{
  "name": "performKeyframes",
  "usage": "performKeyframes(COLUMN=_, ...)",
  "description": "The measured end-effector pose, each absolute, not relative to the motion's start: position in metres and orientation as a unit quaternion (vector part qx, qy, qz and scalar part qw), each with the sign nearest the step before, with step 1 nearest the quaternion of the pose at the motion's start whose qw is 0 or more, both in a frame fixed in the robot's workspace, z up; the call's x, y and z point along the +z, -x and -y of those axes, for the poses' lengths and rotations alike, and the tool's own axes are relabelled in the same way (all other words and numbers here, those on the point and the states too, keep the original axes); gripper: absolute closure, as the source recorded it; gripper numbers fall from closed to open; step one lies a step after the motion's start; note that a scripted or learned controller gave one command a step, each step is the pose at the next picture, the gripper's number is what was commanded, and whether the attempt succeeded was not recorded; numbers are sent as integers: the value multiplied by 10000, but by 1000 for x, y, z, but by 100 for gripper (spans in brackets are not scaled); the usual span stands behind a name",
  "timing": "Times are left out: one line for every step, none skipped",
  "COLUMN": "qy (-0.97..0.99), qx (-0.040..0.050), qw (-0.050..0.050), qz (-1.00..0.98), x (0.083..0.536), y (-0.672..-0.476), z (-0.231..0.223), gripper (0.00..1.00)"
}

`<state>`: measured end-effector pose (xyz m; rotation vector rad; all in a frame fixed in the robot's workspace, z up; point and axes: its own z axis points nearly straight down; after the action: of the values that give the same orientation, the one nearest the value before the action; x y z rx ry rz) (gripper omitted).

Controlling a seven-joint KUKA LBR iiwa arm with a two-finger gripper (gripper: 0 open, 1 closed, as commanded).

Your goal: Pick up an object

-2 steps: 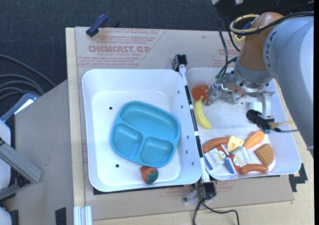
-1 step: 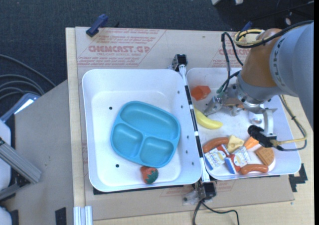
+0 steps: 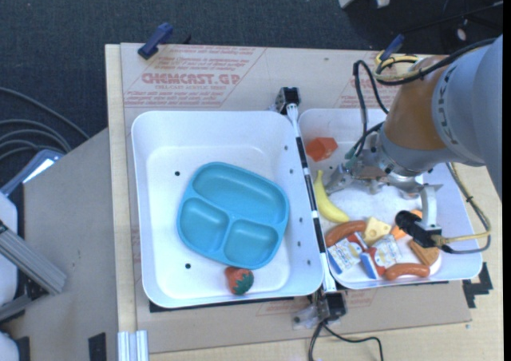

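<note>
Well, the hand (image 3: 355, 176) hangs low in the right bin (image 3: 471, 271), but whether it is open or closed I cannot tell from here. The banana (image 3: 327, 203) lies just beside it, along the bin's left wall. An orange piece (image 3: 322, 147) sits near it toward the far end. Sausages (image 3: 345, 232), a cheese wedge (image 3: 377, 229) and packets crowd the near end. In the left bin (image 3: 152, 192) rest a blue tray (image 3: 232, 213) and a strawberry (image 3: 239, 279).

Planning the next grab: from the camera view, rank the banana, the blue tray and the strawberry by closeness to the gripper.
1. Banana, right bin, just left of the gripper.
2. Blue tray, middle of the left bin.
3. Strawberry, left bin's near edge, a little farther than the tray.
</note>
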<state>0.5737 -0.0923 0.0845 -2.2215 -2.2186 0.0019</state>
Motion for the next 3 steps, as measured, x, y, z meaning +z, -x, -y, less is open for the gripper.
performKeyframes(qy=7075, qx=5, qw=6, qz=7067, x=85, y=-560, z=92, gripper=0)
performKeyframes(qy=7071, qx=-2, qw=-2, qz=7071, x=84, y=-573, z=96, gripper=0)
performKeyframes(qy=7073, qx=2, qw=6, qz=7069, x=84, y=-569, z=106, gripper=0)
